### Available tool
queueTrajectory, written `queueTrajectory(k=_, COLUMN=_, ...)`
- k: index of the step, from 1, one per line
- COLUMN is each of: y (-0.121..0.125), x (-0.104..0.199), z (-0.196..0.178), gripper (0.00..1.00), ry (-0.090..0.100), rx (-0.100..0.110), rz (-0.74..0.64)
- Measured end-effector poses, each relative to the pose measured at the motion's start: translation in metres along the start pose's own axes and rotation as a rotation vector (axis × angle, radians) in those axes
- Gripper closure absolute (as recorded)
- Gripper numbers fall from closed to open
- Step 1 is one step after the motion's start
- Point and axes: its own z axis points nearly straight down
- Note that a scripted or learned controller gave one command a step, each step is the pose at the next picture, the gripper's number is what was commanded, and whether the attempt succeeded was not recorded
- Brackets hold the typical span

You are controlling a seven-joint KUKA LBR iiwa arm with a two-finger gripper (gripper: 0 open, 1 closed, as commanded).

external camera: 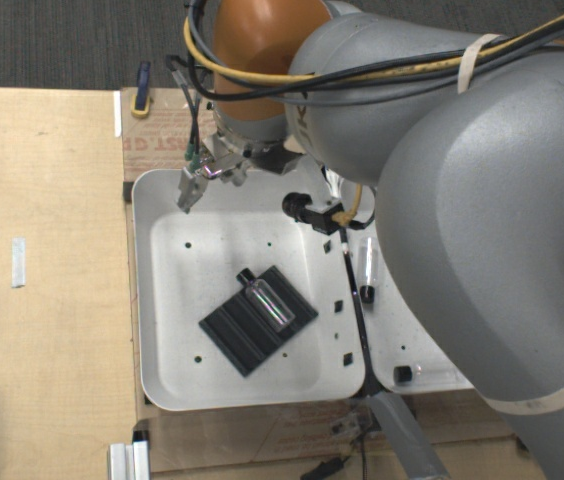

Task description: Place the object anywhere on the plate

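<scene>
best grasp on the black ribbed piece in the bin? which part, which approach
Judging from this view: come straight down on the black ribbed piece and close across its shorter width, near the middle. It lies flat on the bin floor, turned diagonally, so the gripper would need rotating to match. A clear small object rests on its upper half; grip below that.

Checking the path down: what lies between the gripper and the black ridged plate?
Bare white bin floor between gripper and black plate, seen in the camera view.
</scene>
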Motion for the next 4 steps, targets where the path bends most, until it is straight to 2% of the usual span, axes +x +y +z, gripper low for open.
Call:
queueTrajectory(k=1, y=0.001, x=0.002, z=0.060, gripper=0.00, ry=0.000, rx=0.000, rz=-0.050)
queueTrajectory(k=2, y=0.001, x=0.002, z=0.057, gripper=0.00, ry=0.000, rx=-0.001, rz=0.005)
queueTrajectory(k=3, y=0.001, x=0.001, z=0.008, gripper=0.00, ry=-0.001, rx=-0.003, rz=0.140)
queueTrajectory(k=4, y=0.002, x=0.002, z=-0.030, gripper=0.00, ry=-0.001, rx=-0.002, rz=0.346)
